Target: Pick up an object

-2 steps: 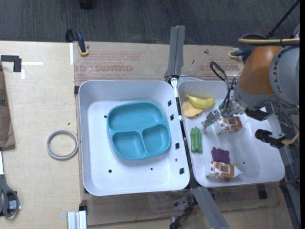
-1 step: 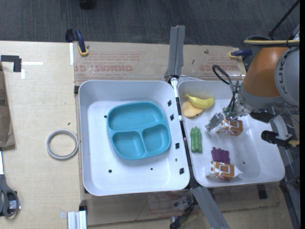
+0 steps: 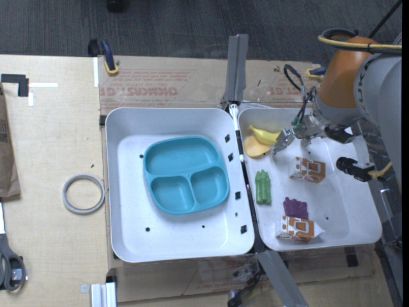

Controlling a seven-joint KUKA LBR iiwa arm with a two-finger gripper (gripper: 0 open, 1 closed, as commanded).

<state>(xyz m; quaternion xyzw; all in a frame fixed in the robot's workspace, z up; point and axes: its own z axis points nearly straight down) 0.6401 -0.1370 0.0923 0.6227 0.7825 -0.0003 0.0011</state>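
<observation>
The right bin (image 3: 358,226) holds a yellow banana (image 3: 263,135) at its far left corner, with a pale yellow slice (image 3: 255,148) against it. A green toy vegetable (image 3: 262,187), a purple grape bunch (image 3: 294,206) and two small brown-and-white cartons (image 3: 310,169) (image 3: 298,229) lie nearer the front. My gripper (image 3: 293,141) hangs low over the far end of this bin, just right of the banana, open. One fingertip (image 3: 280,143) is close to the banana's right end, and bare bin floor shows between the fingers.
A blue three-compartment plate (image 3: 186,174) lies in the left bin (image 3: 121,235). A grey upright post (image 3: 236,69) stands behind the wall between the bins. On the bench to the left are a tape ring (image 3: 84,193) and scissors (image 3: 9,270). A black cable (image 3: 294,78) loops near the wrist.
</observation>
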